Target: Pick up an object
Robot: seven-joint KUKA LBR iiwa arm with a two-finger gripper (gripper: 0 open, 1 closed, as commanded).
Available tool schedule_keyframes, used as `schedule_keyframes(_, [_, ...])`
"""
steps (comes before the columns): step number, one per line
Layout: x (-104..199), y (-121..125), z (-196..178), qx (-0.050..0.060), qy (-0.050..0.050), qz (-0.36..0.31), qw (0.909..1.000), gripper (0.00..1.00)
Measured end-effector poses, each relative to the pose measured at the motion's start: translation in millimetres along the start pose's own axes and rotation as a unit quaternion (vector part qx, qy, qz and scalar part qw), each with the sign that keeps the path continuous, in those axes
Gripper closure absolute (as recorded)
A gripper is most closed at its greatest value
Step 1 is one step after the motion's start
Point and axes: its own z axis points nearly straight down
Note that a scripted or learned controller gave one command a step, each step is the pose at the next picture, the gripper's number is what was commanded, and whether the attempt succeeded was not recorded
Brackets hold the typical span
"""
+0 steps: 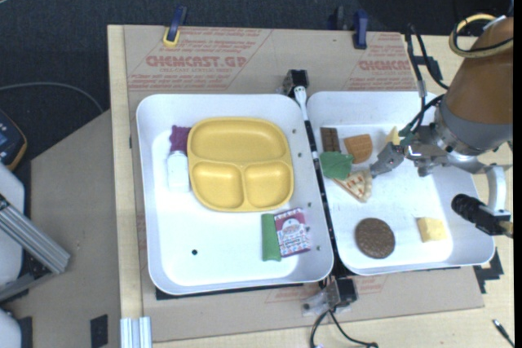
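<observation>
Round brown cookie (375,238) | yellow three-compartment plastic tray (241,162) | claw (390,161) grip unclear

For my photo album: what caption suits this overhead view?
Robot gripper reaching among toy foods in the right bin, beside a yellow tray.

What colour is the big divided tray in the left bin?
Yellow: the three-compartment plastic tray shows plainly in the camera view.

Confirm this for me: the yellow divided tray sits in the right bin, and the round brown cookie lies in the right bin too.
Not quite. The camera view shows the yellow divided tray in the left bin, not the right. The round brown cookie does lie in the right bin.
</observation>
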Motion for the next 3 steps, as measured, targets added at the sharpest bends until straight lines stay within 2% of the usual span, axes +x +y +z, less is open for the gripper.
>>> schedule_keyframes(1, [1.1, -10.6, 58.1, 0.002, 0.0, 0.0, 1.0, 0.0])
schedule_keyframes(2, [1.9, -11.2, 97.7, 0.0, 0.0, 0.0, 1.0, 0.0])
schedule_keyframes(3, [1.1, -10.2, 84.9, -0.003, -0.001, 0.001, 1.0, 1.0])
